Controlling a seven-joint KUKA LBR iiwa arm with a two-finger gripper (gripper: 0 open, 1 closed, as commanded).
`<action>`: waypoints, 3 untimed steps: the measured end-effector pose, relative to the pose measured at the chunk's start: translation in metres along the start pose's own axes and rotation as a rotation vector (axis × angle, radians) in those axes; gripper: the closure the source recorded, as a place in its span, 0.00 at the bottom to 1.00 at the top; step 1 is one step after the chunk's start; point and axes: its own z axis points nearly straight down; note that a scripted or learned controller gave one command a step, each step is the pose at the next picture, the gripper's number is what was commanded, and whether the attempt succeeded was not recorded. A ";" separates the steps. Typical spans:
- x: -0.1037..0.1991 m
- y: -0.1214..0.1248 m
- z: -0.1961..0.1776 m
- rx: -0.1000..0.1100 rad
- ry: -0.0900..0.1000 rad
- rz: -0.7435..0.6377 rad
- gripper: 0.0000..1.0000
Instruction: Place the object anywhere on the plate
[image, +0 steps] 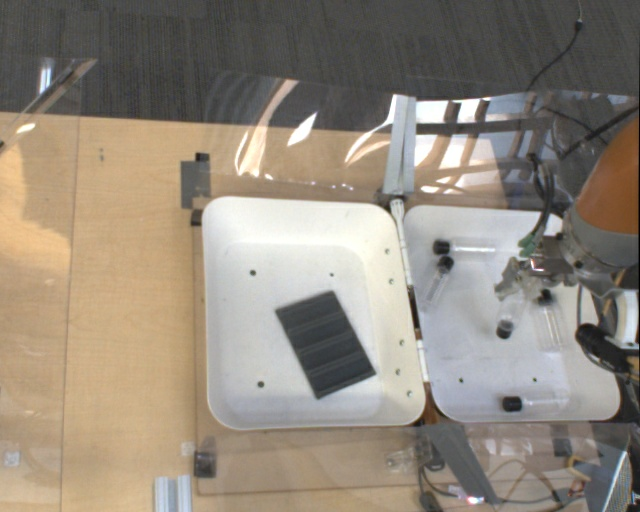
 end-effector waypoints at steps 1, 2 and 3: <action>0.074 0.119 0.000 0.002 0.001 -0.115 1.00; 0.161 0.080 0.014 0.001 0.002 -0.416 1.00; 0.188 -0.005 0.014 0.001 0.003 -0.653 1.00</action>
